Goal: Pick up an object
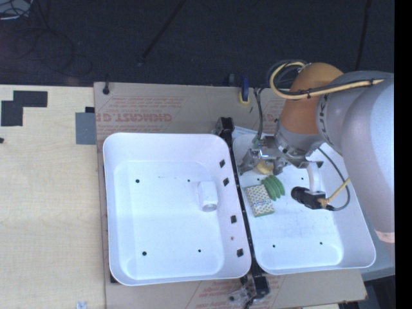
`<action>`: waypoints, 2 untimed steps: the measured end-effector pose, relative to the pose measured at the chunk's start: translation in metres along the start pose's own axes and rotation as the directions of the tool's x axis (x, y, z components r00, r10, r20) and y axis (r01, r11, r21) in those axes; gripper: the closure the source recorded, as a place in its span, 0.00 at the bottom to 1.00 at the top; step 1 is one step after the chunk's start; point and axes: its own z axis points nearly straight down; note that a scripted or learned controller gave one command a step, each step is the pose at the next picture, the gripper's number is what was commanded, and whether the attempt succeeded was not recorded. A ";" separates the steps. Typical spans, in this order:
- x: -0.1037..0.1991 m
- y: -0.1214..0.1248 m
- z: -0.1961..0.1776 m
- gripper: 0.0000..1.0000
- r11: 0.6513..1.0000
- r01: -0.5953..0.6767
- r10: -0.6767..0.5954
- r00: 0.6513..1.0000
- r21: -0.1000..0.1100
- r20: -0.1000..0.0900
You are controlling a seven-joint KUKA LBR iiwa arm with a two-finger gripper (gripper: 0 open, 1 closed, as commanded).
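Observation:
My gripper is low in the far part of the right bin, right over a small yellow object that shows at its tips. Just in front of it lie a green ridged object and a flat checkered green-and-white pad, side by side. A small white cylinder lies in the left bin, near its right wall. Whether the yellow object sits between the fingers is hidden by the gripper body.
A black divider with clips runs between the two bins. The arm's grey body overhangs the right bin's far right side. Brown cardboard lies under the bins, with pale bench to the left.

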 end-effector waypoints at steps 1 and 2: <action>0.060 -0.024 -0.095 0.00 1.000 0.001 -0.001 1.000 -0.005 0.000; 0.059 -0.114 -0.089 0.00 1.000 -0.006 0.006 1.000 0.009 -0.001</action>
